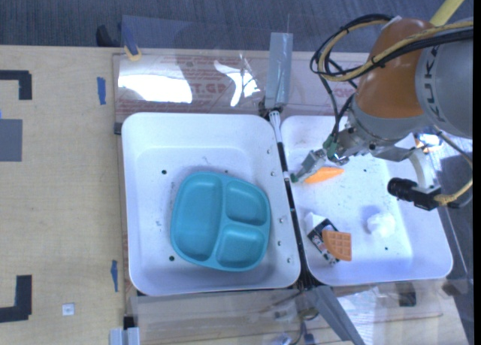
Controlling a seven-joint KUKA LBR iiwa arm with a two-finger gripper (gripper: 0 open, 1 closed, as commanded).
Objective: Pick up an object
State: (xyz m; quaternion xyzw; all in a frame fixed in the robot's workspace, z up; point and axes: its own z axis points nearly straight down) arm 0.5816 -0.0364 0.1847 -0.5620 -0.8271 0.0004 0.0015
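Observation:
In the right bin (432, 261) an orange carrot-shaped toy (327, 174) with a green end lies near the left wall. My gripper (312, 161) hangs low over that green end, slanting down to the left from the orange-banded wrist (394, 65). Nearer the front lie a tan waffle-like piece (339, 245) beside a small black-and-white item (320, 231), and a white lump (380, 222) sits to the right. Whether the carrot is between the fingers cannot be made out.
The left bin (143, 148) holds a teal divided plate (220, 220). A ridge where the bins meet (284, 186) runs just left of the gripper. Cables loop above the wrist, and a black fitting (409, 190) sticks out at the right.

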